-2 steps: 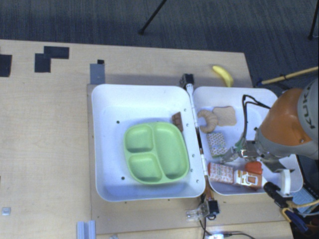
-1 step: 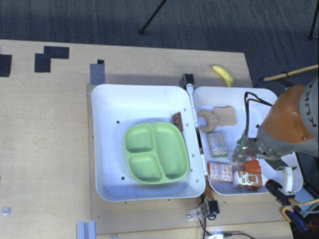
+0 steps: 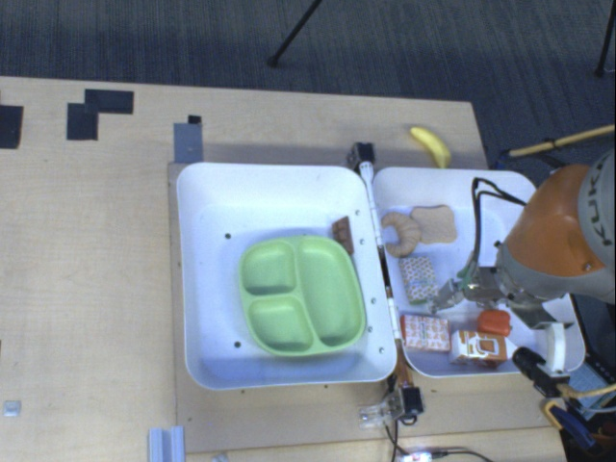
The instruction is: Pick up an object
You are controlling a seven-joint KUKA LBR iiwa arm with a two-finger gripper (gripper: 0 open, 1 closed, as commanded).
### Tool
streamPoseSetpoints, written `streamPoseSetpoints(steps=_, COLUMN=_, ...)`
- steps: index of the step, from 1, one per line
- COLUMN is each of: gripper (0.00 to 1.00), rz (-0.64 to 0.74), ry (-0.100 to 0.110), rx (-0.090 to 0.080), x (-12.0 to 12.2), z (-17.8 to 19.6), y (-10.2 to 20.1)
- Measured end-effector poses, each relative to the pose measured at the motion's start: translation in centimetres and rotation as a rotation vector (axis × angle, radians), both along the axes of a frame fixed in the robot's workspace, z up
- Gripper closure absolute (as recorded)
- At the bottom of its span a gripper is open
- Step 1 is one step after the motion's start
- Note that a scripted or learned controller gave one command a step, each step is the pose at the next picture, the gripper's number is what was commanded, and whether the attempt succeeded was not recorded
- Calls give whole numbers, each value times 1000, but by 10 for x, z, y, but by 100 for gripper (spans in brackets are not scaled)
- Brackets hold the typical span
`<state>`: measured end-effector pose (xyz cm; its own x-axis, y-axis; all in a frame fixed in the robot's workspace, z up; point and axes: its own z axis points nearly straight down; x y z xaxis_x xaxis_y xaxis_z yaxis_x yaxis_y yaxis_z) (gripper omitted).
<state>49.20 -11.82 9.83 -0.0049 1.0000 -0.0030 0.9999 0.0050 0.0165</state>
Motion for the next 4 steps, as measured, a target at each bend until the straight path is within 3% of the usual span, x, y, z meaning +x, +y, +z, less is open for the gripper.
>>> streamPoseSetpoints(steps=1, gripper=100, rz=1, ry=-3, rx=0, x=2, z=11, y=0)
streamPoseSetpoints(steps=2, gripper=0, rz=2, ry=-3, rx=0, x=1, z=10, y=1)
streamPoseSetpoints(steps=3, gripper=0, rz=-3, ry=7, rx=0, x=-3, z=-11, y=34)
streamPoseSetpoints(steps=4, gripper=100, rz=-1, ry=2, rx=0, x=-1, z=0, y=34)
